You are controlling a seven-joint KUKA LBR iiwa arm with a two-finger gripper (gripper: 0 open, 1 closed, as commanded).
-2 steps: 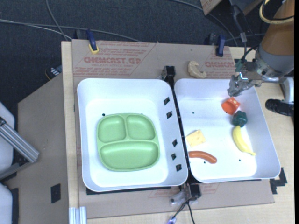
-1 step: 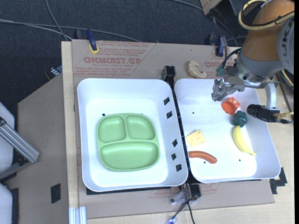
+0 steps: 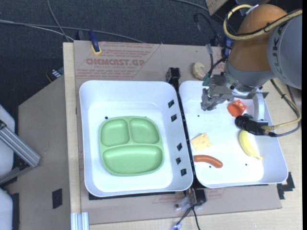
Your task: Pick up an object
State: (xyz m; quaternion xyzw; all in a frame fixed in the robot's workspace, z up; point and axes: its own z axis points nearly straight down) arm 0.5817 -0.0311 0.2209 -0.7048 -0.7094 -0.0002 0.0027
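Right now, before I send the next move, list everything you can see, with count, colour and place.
Bins: two, white, side by side on the bench.
Tray: one, green, three compartments, in the left bin.
Cheese: one, yellow wedge, right bin, near the divider.
Sausage: one, red-orange, right bin, front.
Banana: one, yellow, right bin, right side.
Red piece: one, orange-red, right bin, beside the tool.
Beige lump: one, on the bench behind the right bin.
Arm: one, grey and orange.
Tool: one, grey, over the right bin's back.
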